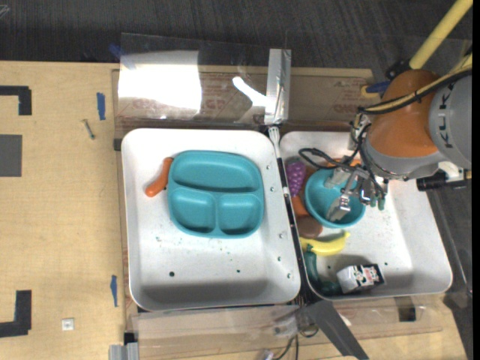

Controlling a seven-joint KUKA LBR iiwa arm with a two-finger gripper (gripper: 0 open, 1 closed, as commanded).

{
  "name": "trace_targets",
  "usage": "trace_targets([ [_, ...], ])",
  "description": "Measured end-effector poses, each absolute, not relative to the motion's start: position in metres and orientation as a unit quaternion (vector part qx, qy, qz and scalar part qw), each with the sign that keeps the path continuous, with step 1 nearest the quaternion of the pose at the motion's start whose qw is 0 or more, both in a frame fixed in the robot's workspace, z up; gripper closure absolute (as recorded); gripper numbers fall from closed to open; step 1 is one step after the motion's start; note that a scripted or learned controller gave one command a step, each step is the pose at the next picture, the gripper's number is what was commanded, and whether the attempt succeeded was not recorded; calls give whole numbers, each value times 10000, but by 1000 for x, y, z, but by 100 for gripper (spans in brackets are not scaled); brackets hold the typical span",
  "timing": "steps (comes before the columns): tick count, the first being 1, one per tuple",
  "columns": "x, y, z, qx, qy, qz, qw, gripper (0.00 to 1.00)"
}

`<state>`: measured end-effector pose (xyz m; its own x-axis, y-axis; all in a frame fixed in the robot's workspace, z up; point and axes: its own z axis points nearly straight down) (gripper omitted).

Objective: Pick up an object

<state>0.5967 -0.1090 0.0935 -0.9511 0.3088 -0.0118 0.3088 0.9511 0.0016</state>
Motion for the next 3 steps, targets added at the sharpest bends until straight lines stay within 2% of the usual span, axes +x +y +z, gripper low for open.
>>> trace_targets([
  [1,572,-119,93,1893,9819,14,94,0],
  [2,508,-126,93,2021,9793,5,98,0],
  [3,571,-98,117,2731,9620,9,39,0],
])
